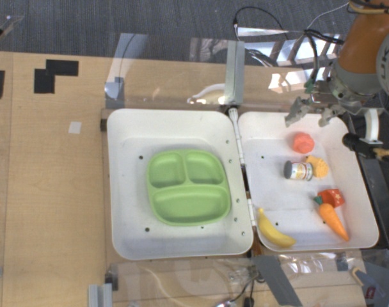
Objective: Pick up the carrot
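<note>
From my seat, the orange tapered plastic carrot (333, 220) with its green stub lies in the lower right of the frame, in the right-hand shallow white bin (274, 171), slanting down toward that bin's lower right corner and close to its right wall. A small red plastic pepper-like piece (332, 197) sits touching or just beside the carrot's top end. The grey two-finger gripper (311, 112) hangs over the upper edge of the same bin, in the upper right of the frame, well apart from the carrot. Its fingers (295, 114) are spread wide and have nothing between them.

What worries me most is the neighbour: if I come down near the carrot's thick end, one finger may land on the red piece and either pinch both or push the carrot aside. The wall is the second risk; a finger dropping on the outer side could strike the rim instead of sliding beside the carrot. The taper also matters: closing near the thin tip would likely let it squirt out, and closing along its length instead of across it would probably miss altogether.

On the way there, the pink-red round toy (303, 142), the small glass jar lying on its side (298, 171) and the yellow ridged piece (318, 166) sit between gripper and carrot, so a low traverse could knock them. The yellow plastic banana (274, 230) at the bin's lower left is out of the way.
</note>
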Tool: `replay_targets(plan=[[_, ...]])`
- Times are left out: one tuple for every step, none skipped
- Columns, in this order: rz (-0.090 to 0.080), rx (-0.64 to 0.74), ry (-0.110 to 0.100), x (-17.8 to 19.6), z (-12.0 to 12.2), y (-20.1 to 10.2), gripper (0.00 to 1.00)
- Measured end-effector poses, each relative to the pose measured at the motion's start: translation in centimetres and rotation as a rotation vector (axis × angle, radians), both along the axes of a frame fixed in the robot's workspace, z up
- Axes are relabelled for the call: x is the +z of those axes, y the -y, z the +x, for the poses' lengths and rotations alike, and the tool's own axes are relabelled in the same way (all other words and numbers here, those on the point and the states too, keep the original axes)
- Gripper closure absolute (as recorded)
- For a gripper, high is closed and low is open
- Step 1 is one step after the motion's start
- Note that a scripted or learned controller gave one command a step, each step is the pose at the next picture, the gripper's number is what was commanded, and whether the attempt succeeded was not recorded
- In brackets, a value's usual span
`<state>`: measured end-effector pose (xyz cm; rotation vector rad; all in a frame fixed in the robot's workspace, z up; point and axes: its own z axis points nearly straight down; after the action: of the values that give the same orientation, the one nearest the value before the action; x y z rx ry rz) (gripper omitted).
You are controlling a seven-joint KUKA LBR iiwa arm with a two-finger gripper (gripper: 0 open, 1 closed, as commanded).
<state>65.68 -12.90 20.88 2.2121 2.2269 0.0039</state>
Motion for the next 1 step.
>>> replay_targets(plan=[[-0.001, -0.048, 0.001, 1.22, -8.0, 7.06, 0.0]])
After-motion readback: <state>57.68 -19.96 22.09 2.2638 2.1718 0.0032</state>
